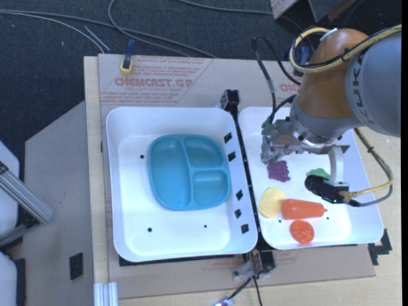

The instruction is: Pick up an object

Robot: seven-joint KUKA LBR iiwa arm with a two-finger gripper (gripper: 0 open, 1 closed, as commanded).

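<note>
Camera view: my gripper (275, 153) hangs low in the right bin (350, 225), just above the purple grape cluster (278, 170), which lies left of centre on the bin floor. I can't tell if my gripper is spread or pressed together, since the wrist body hides it. Nothing is visibly pinched.

My read of the step: pre-grasp over the purple cluster, pick not yet made. The next move likely calls for a short straight drop, a close, then a lift.

Crowding: the yellow piece (271, 201) is just in front of the cluster, with the orange carrot (303, 208) just beside it. A red-orange ball (302, 231) lies near the front rim and a green piece (317, 173) to the cluster's right. The bin's left wall is near, so room is tight on that side. The left bin (127, 190) holds a blue divided plate (189, 171), well apart.
</note>
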